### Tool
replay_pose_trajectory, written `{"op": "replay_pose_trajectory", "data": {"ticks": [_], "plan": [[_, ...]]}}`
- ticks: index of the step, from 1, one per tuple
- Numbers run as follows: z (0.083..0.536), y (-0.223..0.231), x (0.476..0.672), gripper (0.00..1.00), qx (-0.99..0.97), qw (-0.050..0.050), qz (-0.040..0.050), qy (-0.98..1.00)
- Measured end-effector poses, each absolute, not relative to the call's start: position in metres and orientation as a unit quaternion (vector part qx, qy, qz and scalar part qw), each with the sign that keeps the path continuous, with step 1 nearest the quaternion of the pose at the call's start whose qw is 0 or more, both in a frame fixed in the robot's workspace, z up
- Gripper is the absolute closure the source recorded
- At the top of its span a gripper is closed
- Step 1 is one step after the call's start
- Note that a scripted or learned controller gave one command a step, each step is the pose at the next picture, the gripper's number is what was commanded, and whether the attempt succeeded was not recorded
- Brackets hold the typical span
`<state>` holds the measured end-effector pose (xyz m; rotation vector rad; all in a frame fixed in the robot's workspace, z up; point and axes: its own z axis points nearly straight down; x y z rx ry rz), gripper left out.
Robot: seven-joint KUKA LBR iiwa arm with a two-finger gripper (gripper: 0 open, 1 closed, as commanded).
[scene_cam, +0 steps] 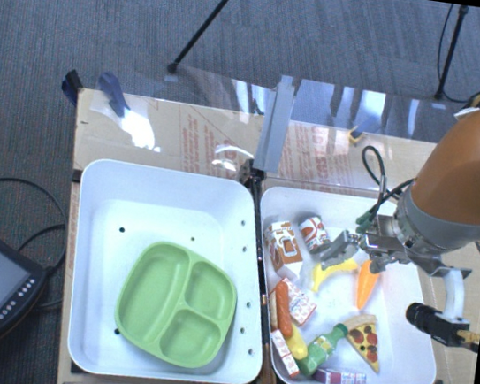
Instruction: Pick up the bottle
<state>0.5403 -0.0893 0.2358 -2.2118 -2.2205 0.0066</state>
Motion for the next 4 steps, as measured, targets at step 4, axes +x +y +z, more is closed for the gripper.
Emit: {"op": "replay_pose_trajectory", "data": {"ticks": [4], "plan": [[0.108,-0.213,0.541,0.00,-0.304,0.001,-0.0009,-0.953]]}}
